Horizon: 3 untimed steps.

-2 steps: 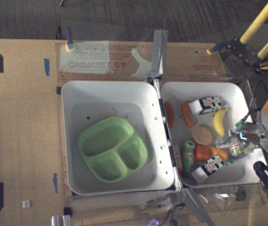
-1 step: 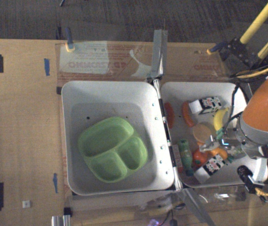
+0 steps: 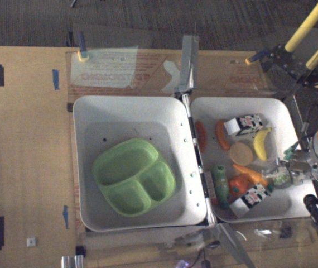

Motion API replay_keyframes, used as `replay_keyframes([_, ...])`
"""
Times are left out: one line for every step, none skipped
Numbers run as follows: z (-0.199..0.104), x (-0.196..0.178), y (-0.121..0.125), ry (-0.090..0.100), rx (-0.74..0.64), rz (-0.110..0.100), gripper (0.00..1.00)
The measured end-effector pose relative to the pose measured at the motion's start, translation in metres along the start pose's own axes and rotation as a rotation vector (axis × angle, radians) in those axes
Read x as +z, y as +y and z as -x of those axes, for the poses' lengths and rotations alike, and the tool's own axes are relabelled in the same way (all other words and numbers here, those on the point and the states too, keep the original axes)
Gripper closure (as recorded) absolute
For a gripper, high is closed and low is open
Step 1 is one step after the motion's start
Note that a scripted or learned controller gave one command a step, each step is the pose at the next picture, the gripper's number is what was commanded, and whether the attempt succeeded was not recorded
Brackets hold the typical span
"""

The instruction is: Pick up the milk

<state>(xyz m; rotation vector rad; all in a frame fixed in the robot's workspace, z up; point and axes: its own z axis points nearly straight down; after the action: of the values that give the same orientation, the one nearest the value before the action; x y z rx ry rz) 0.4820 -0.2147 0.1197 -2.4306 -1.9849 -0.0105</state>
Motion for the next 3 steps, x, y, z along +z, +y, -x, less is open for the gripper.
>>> replay_keyframes([-0.047, 0.013, -0.01, -0.01, 0.138, 0.012, 0.0])
replay_keyframes([-0.048, 0.005, -0.01, -0.008, 0.139, 0.012, 1.0])
replay_keyframes([-0.134, -0.062, -0.031, -0.008, -0.019, -0.006, 1.0])
